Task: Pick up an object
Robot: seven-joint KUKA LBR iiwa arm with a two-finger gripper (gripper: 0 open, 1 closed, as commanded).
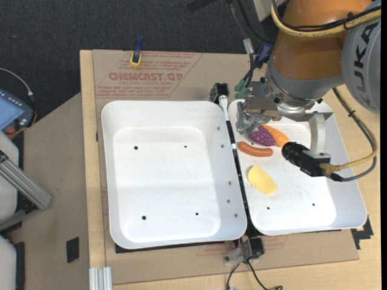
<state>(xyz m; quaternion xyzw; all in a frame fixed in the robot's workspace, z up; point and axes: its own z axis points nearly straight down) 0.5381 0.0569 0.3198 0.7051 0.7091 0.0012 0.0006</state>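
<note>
"CHEMCAST GP"(?) on cardboard sheet (pixel 151 71)

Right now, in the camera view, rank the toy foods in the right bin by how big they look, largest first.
1. Yellow piece, the broadest.
2. Sausage, long but thin.
3. Grapes and carrot: the gripper and arm cover part of each, so I cannot rank these two.
</note>
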